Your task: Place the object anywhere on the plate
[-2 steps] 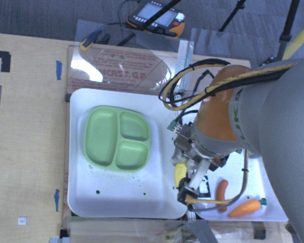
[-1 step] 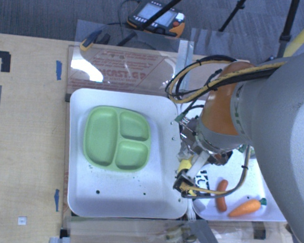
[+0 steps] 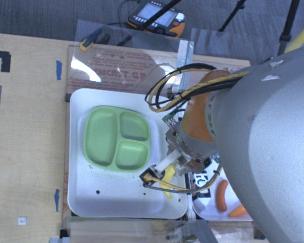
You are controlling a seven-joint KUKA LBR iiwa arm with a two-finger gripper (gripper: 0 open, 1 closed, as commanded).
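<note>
A light green plate (image 3: 117,138) with three compartments lies in the left white bin (image 3: 86,202), toward its back. Nothing rests on the plate. The gripper (image 3: 175,167) hangs low over the right edge of this bin, just right of the plate's front right corner, with the bulky grey arm covering much of it. A small yellow bit (image 3: 168,173) shows under the wrist; I cannot tell whether it is a held thing or cable. In the right bin (image 3: 213,212) lie a red-orange sausage shape (image 3: 221,195) and an orange piece (image 3: 237,210).
The arm hides most of the right bin. A clear plastic sheet (image 3: 119,68) lies behind the bins, with a handheld device (image 3: 156,15) beyond it. Pale wooden bench top (image 3: 24,133) stretches to the left.
</note>
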